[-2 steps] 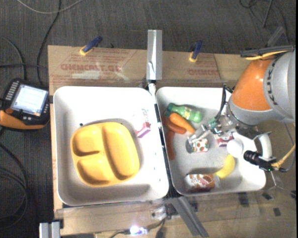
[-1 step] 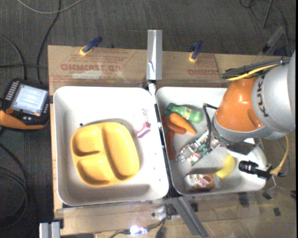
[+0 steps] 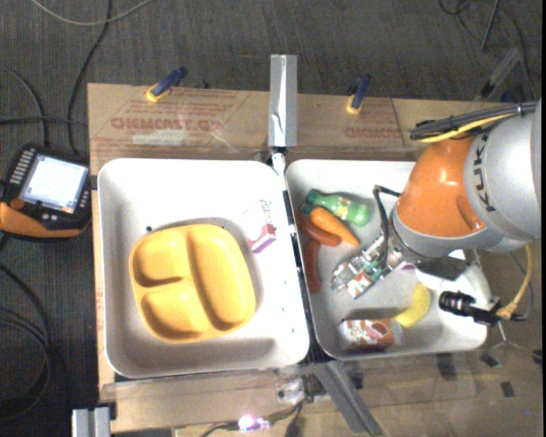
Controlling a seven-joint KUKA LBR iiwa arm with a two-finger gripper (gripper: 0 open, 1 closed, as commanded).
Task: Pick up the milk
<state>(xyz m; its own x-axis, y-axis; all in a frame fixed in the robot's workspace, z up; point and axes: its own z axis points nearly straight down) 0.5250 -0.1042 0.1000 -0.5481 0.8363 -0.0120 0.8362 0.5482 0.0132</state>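
The milk (image 3: 264, 236) is a small white and pink carton lying in the left bin (image 3: 118, 189), just off the upper right corner of the yellow divided plate (image 3: 193, 280). My gripper (image 3: 357, 274) hangs low over the middle of the right bin (image 3: 455, 335), pointing down and to the left. It is well to the right of the milk, across the wall between the two bins. Nothing shows between the gripper and the milk but that wall and a thin red item.
In the right bin lie a green bottle (image 3: 342, 208), an orange carrot (image 3: 332, 227), a thin red item (image 3: 308, 264) by the left wall, a banana (image 3: 416, 306) and a can (image 3: 368, 332). A metal post (image 3: 283, 98) stands behind the bins.
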